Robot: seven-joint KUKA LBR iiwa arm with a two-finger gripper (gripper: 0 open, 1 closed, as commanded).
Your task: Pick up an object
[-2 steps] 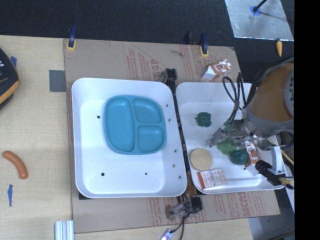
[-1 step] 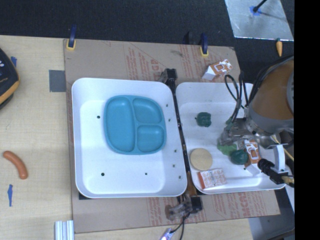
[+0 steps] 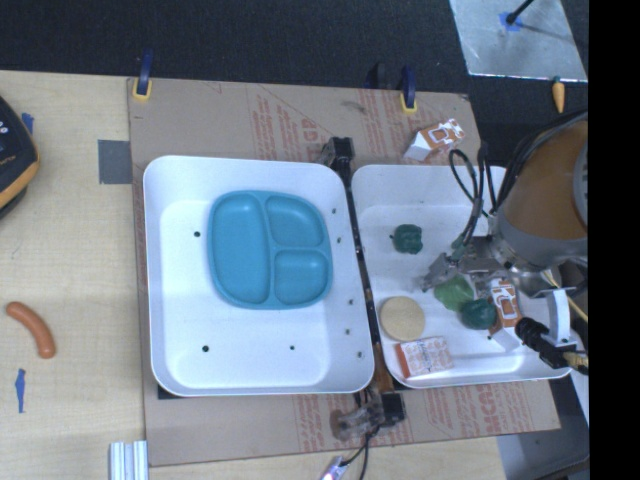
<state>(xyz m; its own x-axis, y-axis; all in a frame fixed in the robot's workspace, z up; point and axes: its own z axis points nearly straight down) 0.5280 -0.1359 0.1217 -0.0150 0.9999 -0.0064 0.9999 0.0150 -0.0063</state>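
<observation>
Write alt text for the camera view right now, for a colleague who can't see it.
The grey arm reaches into the right bin, its gripper low over green items beside a tan disc, a small packet and another green piece. The left bin holds a blue divided plate; a sausage lies on the bench.

A dark green lump (image 3: 407, 237) lies up and to the left of the gripper (image 3: 452, 280), well clear of it. A pale green piece (image 3: 455, 294) sits right under the gripper, possibly touching it, with a darker teal piece (image 3: 478, 314) just beyond. A tan round disc (image 3: 403, 318) and a flat red-and-white packet (image 3: 425, 356) lie lower left.
</observation>
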